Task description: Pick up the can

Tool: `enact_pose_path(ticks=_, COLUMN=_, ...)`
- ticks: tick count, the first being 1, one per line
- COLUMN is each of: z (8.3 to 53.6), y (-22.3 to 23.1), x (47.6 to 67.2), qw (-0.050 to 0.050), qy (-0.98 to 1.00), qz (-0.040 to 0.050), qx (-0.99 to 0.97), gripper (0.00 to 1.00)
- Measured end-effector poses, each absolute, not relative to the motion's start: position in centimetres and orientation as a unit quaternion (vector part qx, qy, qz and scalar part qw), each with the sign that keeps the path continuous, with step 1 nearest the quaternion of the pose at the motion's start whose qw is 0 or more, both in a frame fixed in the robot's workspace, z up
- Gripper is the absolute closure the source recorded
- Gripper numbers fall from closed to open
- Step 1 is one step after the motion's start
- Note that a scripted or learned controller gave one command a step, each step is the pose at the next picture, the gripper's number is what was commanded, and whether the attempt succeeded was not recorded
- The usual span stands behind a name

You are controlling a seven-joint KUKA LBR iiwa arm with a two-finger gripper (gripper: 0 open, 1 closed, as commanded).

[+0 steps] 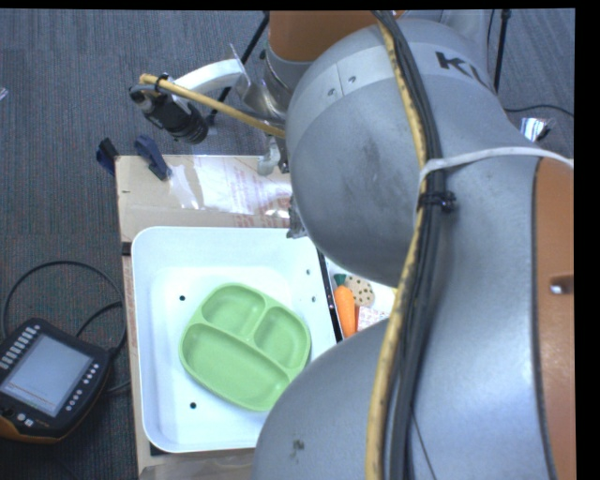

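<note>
My grey arm [441, 234] covers the right half of the view and hides most of the right bin [328, 281]. Its wrist, with the orange band [319, 28], sits at the top. The gripper [271, 155] hangs just beyond the far edge of the left bin [150, 281], largely hidden behind the arm. In the left bin lies a green divided plate [246, 345]. In the visible sliver of the right bin I see an orange carrot-like piece [346, 311] and a small speckled round piece [361, 293].
A cardboard sheet with clear wrapping [211, 187] lies behind the left bin, and blue clamps [150, 157] sit at its far left corner. A handheld control pendant [47, 380] with its cable rests on the floor to the left.
</note>
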State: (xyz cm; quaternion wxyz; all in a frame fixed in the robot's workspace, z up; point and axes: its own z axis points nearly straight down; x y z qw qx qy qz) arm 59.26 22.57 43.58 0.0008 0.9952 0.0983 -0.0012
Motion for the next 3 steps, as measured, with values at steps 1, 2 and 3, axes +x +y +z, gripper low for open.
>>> enact_pose_path(ticks=1, z=39.7, y=19.0, x=60.4, qw=0.001, qy=0.107, qz=-0.0032, qx=0.994, gripper=0.0)
enact_pose_path(ticks=2, z=34.8, y=23.3, x=57.6, qw=0.001, qy=0.108, qz=-0.0027, qx=0.994, gripper=0.0)
enact_pose_path(ticks=3, z=43.7, y=17.9, x=62.6, qw=0.001, qy=0.099, qz=-0.0017, qx=0.995, gripper=0.0)
